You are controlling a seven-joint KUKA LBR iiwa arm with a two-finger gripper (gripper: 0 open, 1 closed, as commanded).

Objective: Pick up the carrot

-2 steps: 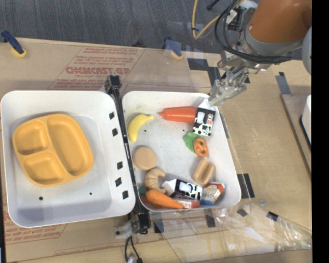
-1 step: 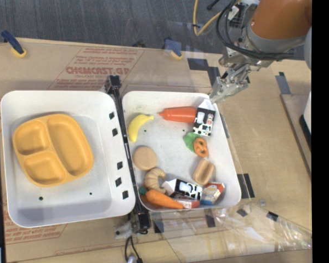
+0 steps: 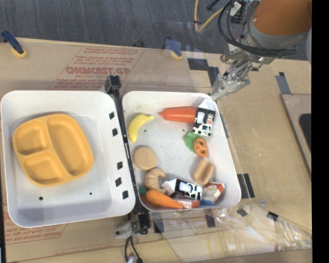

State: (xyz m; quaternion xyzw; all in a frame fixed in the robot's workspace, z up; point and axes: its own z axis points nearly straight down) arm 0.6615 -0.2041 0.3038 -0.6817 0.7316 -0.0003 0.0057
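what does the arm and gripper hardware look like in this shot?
A rounded orange shell on the arm, with a grey metal ring beneath it. Black cables and one yellow cable loop beside it. Below hangs a slim grey metal gripper with thin fingers and exposed linkages. No markings legible.

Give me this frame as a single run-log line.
gripper: above right bin's far right rim, carrying nothing | carrot: lying at near edge of right bin, not grasped | left bin: yellow tray
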